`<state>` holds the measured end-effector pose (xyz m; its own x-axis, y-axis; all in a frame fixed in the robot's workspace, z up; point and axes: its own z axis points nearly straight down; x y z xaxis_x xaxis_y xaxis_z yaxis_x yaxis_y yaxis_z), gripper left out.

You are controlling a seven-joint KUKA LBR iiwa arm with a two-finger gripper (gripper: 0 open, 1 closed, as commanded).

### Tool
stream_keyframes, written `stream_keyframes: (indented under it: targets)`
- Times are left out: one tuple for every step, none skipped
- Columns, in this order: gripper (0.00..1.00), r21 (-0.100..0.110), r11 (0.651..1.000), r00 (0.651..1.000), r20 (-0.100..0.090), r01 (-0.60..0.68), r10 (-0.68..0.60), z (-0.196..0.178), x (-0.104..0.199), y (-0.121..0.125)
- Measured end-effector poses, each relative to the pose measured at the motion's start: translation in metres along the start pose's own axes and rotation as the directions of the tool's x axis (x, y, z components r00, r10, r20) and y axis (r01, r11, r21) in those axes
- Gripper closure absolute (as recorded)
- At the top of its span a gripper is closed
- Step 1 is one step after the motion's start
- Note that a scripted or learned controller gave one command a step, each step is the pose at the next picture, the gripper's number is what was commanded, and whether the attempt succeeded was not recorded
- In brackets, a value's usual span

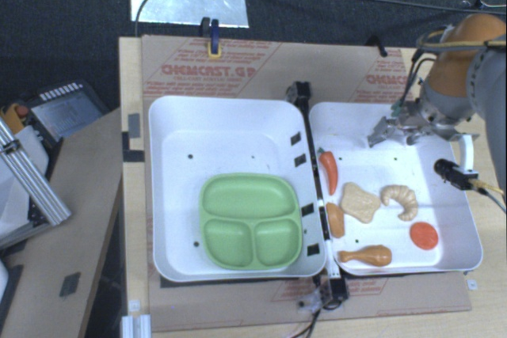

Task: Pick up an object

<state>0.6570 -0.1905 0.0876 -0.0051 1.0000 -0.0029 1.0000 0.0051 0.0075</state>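
Hand over the right bin, nothing between its fingers.

The green plastic tray (250, 219) fills the left bin; the smooth toy foods, croissant (401, 200), bread (359, 203), tomato (424, 235), lie near the right bin's (364, 119) front edge. The hand (396, 128), fingers slightly apart, hovers by the far edge, likely closing on bare floor.

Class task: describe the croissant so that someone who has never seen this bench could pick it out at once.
Find the right-hand white bin, the one holding toy food. The croissant lies in its middle, right of the flat toast slice and above-left of the red tomato slice. It alone is curved into a pale tan crescent.
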Motion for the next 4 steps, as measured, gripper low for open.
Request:
stream_keyframes:
  targets:
    - [1.0,0.0,1.0,1.0,0.0,0.001,-0.001,-0.012,0.0,0.0]
    - [1.0,0.0,1.0,1.0,-0.001,-0.001,0.001,-0.057,-0.002,0.004]
    - [1.0,-0.002,1.0,1.0,0.0,-0.002,0.002,-0.117,-0.011,0.01]
    - [1.0,0.001,1.0,1.0,-0.001,0.0,0.0,-0.148,-0.011,0.012]
